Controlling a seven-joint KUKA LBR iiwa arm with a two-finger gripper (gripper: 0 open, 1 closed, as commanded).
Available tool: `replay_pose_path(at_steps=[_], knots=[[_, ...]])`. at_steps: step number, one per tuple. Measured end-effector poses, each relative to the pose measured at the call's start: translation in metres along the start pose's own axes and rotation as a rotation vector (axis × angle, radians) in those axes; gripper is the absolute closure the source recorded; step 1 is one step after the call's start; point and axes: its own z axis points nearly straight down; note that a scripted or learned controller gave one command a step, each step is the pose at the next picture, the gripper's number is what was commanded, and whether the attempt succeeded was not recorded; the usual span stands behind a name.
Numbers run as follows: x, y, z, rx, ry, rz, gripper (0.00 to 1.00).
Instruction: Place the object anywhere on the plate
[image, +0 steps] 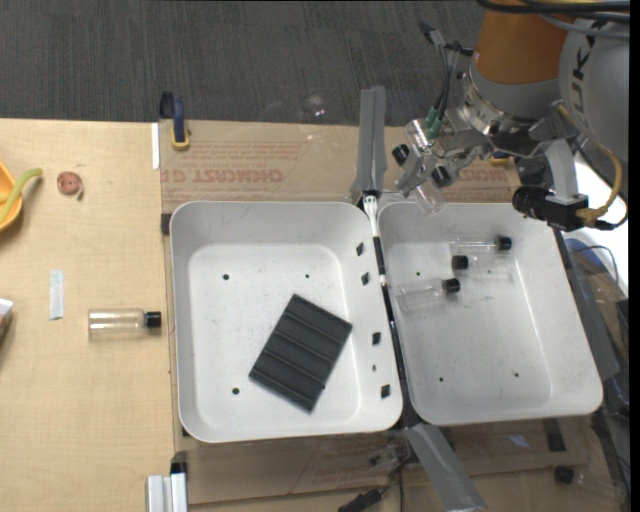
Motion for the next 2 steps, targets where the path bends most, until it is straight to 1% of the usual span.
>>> replay_pose_path(at_steps=[1,2], knots=[[0.076,-0.059,0.128,0.002,0.002,-0.252,1.0],[0.113,0.024,0.113,0.0,0.0,-0.365,1.0]])
